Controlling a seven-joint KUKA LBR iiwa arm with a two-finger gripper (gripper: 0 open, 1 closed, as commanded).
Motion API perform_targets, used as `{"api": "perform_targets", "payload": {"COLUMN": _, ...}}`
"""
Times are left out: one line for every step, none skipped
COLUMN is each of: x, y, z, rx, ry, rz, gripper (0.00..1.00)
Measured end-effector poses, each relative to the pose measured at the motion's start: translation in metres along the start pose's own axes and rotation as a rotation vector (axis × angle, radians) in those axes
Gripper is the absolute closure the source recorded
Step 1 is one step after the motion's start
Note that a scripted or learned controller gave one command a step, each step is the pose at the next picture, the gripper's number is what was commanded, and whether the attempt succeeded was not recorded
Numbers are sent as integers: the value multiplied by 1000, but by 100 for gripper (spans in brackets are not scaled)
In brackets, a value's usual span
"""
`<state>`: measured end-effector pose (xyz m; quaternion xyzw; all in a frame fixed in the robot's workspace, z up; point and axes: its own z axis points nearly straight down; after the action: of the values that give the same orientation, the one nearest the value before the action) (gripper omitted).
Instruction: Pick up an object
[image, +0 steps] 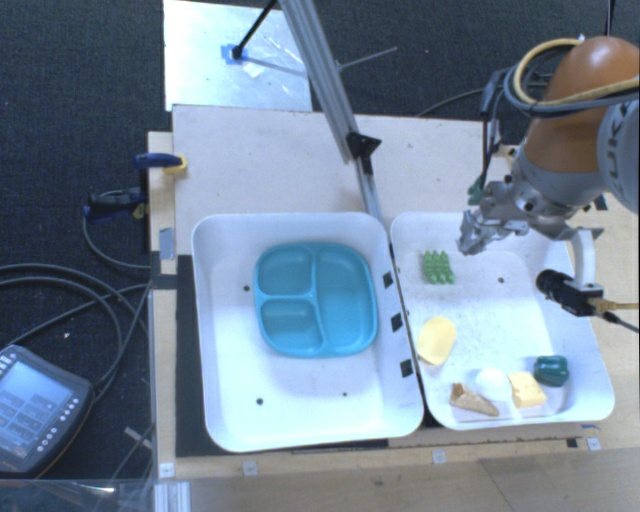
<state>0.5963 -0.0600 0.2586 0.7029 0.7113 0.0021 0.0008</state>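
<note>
My gripper (474, 240) hangs over the far edge of the right bin (500, 290), a little right of and behind a small green ridged piece (436, 267). Nothing shows between its tips. A pale yellow flat piece (436, 340) lies near the bin's left wall. Along the near side sit a tan wedge (472, 401), a white ball (491, 382), a yellow block (527, 390) and a dark green piece (551, 370).
The left bin (230, 380) holds a blue divided plate (316, 299). A metal pole (335, 95) slants down to the gap between the bins. Clamps and cables lie off the bench's left edge.
</note>
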Motion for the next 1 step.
{"api": "perform_targets", "payload": {"x": 43, "y": 10, "z": 0, "rx": 0, "ry": -1, "rz": 1, "gripper": 100}}
